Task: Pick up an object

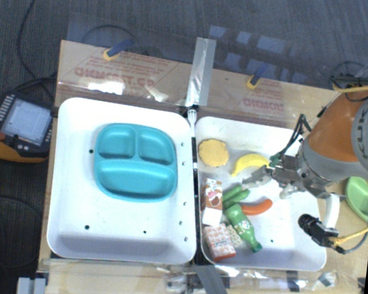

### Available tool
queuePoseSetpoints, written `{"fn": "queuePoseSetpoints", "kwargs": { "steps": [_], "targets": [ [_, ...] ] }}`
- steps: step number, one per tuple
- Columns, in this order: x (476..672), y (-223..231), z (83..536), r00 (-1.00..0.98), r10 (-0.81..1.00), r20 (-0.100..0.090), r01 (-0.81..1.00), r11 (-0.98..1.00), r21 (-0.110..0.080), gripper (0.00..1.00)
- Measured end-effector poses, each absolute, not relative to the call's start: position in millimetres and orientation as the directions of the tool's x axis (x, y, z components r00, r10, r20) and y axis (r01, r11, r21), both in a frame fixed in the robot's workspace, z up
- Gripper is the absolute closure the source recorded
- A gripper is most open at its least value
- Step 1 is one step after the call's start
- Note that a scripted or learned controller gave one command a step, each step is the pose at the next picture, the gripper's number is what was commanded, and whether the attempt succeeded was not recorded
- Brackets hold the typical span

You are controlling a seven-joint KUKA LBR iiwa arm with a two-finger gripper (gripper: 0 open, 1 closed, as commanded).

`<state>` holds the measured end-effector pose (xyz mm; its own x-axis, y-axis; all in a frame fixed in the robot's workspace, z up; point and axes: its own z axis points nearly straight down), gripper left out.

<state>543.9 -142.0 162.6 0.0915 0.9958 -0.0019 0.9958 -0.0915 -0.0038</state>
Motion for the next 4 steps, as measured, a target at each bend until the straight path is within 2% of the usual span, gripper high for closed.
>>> {"fn": "queuePoseSetpoints", "kwargs": {
  "steps": [1, 2, 3, 4],
  "targets": [
    [505.5, -156, 90, 0.065, 0.998, -0.001, 0.998, -0.065, 0.01, 0.0],
    [507.0, -155, 99, 0.064, 0.998, 0.002, 0.998, -0.064, 0.012, 1.0],
    [558.7, -181, 187, 0.099, 0.995, -0.004, 0.995, -0.099, -0.003, 1.0],
    [583.2, -163, 156, 0.086, 0.996, -0.004, 0.996, -0.086, -0.005, 1.0]
  ]
}}
